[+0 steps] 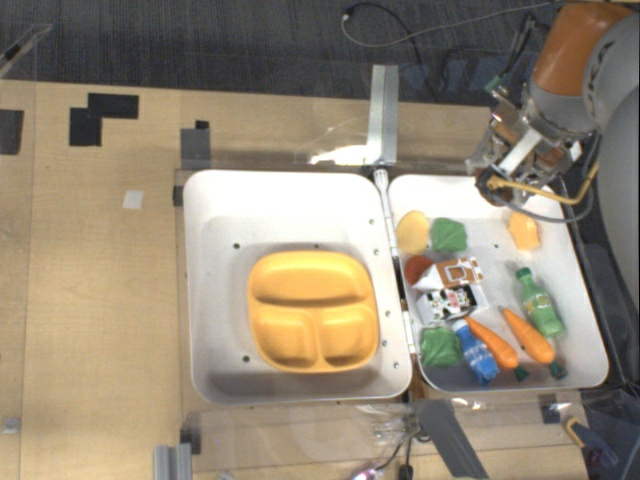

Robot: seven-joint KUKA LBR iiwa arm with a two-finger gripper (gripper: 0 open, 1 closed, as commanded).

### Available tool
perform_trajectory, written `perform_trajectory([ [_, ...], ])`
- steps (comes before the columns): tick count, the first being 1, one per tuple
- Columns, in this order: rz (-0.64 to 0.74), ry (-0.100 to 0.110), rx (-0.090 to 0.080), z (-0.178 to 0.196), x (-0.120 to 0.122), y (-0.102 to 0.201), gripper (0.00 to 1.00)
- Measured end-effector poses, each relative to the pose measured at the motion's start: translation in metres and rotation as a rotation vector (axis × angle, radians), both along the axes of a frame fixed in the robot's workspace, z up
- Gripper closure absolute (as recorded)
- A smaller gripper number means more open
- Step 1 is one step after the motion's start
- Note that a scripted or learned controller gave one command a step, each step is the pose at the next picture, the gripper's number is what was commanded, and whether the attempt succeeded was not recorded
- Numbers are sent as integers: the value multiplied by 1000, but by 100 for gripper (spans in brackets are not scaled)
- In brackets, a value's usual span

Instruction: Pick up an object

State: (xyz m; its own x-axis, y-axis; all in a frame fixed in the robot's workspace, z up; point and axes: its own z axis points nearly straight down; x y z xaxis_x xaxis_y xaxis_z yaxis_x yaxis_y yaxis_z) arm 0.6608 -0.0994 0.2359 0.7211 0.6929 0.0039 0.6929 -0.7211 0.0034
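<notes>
From the overhead camera I see the gripper (512, 171) hanging over the far edge of the right bin (590, 353); I cannot tell its grip. Nothing is lifted: the orange block (524, 231) lies just nearside, so picking remains.

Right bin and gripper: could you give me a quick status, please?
Gripper above the right bin's far edge, nothing seen held. Orange piece nearest it, untouched. Bottle, carrots crowd the near side. Yellow tray in left bin.
</notes>
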Motion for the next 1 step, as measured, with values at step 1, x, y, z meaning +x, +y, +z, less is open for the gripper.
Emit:
perform_trajectory([
  [1, -28, 2, 0, 34, -6, -29, 100],
])
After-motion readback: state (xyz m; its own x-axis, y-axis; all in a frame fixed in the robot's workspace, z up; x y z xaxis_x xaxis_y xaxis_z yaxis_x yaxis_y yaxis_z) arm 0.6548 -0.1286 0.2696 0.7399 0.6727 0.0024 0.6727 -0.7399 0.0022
